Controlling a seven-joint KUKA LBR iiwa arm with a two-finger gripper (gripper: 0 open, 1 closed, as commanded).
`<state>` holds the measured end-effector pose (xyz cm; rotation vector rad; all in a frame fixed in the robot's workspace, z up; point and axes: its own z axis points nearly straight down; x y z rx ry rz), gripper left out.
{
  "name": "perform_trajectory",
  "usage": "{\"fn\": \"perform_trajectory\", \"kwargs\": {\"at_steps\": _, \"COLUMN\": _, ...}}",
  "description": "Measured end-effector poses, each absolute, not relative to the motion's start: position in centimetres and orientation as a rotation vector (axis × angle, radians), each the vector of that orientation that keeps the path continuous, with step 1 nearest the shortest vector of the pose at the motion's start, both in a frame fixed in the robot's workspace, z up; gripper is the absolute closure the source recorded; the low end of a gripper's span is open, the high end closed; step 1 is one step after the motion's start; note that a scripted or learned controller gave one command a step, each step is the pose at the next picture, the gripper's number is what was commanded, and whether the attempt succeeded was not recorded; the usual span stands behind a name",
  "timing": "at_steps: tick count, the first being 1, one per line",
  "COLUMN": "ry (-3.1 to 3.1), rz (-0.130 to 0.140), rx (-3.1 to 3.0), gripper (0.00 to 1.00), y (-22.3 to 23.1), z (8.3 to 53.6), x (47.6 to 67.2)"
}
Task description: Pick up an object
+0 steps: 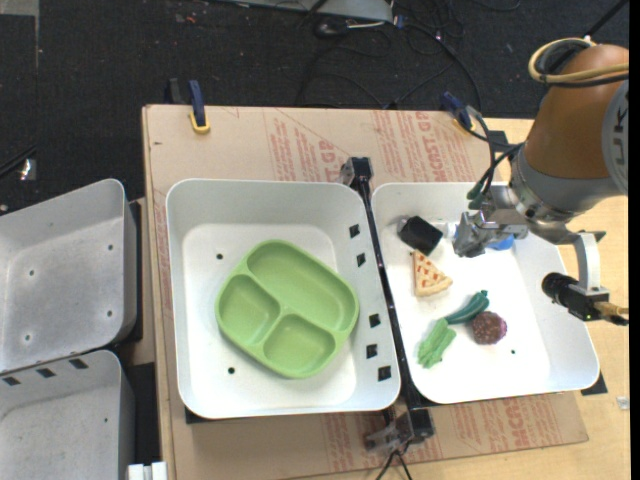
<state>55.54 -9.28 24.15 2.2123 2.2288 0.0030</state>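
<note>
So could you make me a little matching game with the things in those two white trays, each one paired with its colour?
Things:
1. divided plate
2. pizza slice toy
3. small block
4. round berry-like toy

Colours:
A. black
B. dark purple-red
C. light green
D. orange-tan with red dots

Pairs: 1-C, 2-D, 3-A, 4-B

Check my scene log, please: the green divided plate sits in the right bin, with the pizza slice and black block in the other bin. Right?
Not quite. The camera view shows the green divided plate in the left bin; the pizza slice and black block lie in the right bin.
</note>
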Motion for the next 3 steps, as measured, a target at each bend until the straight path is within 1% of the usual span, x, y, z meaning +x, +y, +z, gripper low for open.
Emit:
{"fn": "perform_trajectory", "kwargs": {"at_steps": 1, "ry": 2.231, "rz": 0.001, "rx": 2.213, "gripper": 1.0, "y": -3.8, "z": 24.4, "x": 55.4}}
{"fn": "perform_trajectory", "kwargs": {"at_steps": 2, "ry": 2.23, "rz": -0.001, "rx": 2.215, "gripper": 1.0, "y": 1.4, "z": 23.1, "x": 56.2}}
{"fn": "perform_trajectory", "kwargs": {"at_steps": 3, "ry": 2.228, "rz": 0.003, "rx": 2.214, "gripper": 1.0, "y": 6.6, "z": 24.1, "x": 57.1}}
